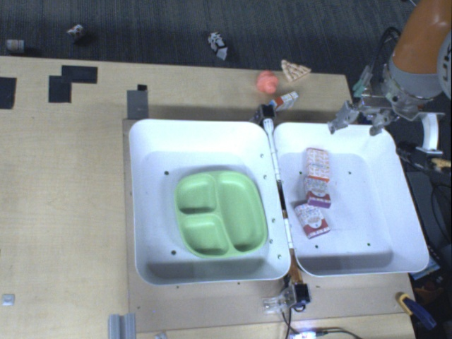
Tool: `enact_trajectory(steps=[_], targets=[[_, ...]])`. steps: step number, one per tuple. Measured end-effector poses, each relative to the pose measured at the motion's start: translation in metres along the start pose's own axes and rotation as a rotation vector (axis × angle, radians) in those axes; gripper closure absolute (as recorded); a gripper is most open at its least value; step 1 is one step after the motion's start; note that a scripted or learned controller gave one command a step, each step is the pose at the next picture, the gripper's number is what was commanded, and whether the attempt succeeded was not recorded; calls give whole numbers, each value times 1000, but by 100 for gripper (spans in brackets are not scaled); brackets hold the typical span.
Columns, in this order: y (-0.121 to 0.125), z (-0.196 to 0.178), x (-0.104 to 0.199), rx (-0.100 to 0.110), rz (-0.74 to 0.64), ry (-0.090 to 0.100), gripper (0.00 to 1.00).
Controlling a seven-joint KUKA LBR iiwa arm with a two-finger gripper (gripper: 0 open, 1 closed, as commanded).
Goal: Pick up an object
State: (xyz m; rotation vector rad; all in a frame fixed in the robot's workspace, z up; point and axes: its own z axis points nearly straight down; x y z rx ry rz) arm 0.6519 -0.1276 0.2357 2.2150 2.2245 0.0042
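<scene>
The right white bin (381, 189) holds two small cartons. One carton (317, 171), white with red and yellow print, lies upright near the bin's middle left. A smaller red-and-white carton (311, 217) lies just below it, tilted. My gripper (359, 119) hangs at the bin's far right corner, above the rim, well apart from both cartons. Its two fingers are spread with nothing between them. The left white bin (148, 189) holds a green divided tray (220, 212).
On the bench behind the bins lie a pink ball (267, 82), a pizza-slice toy (294, 70) and a small red-and-white tube (284, 101). A black clip (265, 113) sits where the bins meet. Small items lie on the dark floor beyond.
</scene>
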Motion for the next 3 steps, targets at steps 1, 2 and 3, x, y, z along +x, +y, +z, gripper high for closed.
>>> enact_trajectory(steps=[1, 2, 3], targets=[[4, 136, 29, 5, -1, 1, 0], [7, 122, 29, -4, -4, 0, 100], [-62, 23, 94, -2, -1, 1, 100]])
